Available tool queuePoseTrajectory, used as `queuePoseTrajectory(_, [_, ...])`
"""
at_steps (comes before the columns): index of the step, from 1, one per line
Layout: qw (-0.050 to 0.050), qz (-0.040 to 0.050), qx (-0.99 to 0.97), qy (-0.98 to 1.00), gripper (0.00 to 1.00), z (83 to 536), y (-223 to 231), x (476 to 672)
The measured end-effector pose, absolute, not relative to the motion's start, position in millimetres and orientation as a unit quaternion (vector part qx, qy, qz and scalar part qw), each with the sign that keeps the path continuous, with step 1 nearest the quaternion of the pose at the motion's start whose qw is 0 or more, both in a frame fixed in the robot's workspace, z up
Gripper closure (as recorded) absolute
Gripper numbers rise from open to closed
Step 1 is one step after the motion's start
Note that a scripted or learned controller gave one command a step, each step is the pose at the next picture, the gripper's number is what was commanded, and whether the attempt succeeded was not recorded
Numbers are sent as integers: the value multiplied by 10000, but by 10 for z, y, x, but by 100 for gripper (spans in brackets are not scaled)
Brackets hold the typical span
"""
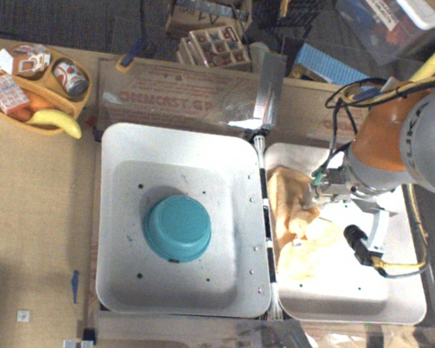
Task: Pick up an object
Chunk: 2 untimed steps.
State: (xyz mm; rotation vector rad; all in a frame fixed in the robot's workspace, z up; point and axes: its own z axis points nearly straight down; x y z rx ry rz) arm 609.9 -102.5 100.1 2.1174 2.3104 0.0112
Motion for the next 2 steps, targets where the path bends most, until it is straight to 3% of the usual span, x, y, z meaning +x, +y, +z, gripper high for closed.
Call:
queuePoseTrajectory(1, [23, 8, 5423, 8402, 100, 1860, -858, 6354])
queuePoseTrajectory(2, [22, 8, 5426, 8400, 0, 1859, -858, 6354])
